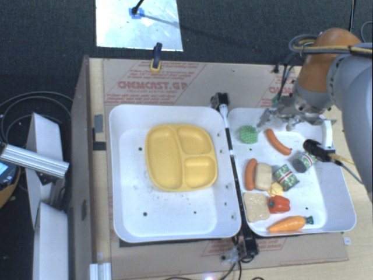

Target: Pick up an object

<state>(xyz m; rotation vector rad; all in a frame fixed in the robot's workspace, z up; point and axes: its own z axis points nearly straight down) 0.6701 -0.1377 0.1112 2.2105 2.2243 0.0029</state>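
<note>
One tool [284,116] above right bin [344,206]

Grey arm [355,89], orange band [326,57] above wrist, black cables, metallic gripper [285,116]

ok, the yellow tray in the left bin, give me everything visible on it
The yellow tray is a rounded-square divided plate that looks like matte plastic. It has three compartments: one long one on its left side and two smaller ones on the right, split by raised ridges. It lies flat and upright, roughly mid-floor in the left bin, slightly rotated. All compartments look bare. Nothing touches it but the bin floor.
</note>
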